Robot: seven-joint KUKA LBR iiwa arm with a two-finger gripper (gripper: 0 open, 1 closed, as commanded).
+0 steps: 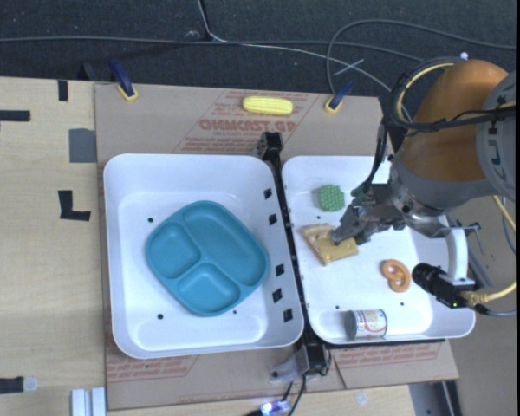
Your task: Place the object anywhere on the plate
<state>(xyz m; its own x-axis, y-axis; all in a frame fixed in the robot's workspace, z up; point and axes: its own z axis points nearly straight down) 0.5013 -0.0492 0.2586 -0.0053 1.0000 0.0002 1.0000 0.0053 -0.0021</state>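
A blue divided plate (206, 256) lies in the left bin (130, 180). In the right bin (433, 328) lie a tan flat sandwich-like piece (327, 244), a green bumpy ball (331, 198), a brown pretzel (396, 275) and a small can (366, 323) on its side. My gripper (347, 229) hangs low over the right end of the tan piece, its dark fingers pointing down at it. The wrist body hides how the fingers stand.
A yellow corn cob (267, 105) rests on the cardboard behind the bins. Blue and yellow clamps (124, 82) hold the cardboard's back edge. The divider wall (282, 232) between the bins runs right beside the tan piece. Cables hang behind the arm.
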